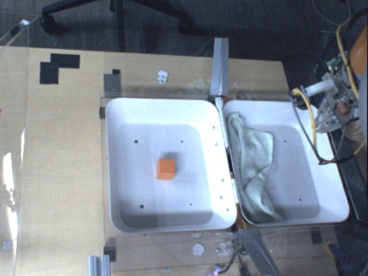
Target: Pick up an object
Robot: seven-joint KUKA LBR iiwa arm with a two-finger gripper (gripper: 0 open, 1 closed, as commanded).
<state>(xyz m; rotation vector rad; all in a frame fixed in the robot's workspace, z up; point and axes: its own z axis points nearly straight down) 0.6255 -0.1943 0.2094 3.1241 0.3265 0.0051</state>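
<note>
A small orange foam cube (166,169) sits alone near the middle of the left white plastic bin (118,211), easy to reach. A crumpled pale green cloth (253,165) lies along the right white bin's (328,209) left wall. The gripper (333,111) hangs at that bin's far right corner, holding nothing visible.

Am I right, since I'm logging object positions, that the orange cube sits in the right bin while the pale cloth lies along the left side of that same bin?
Not quite. The orange cube sits in the left bin, not the right one, as the camera view shows. The rest holds: the pale cloth lies along the left side of the right bin.
</note>
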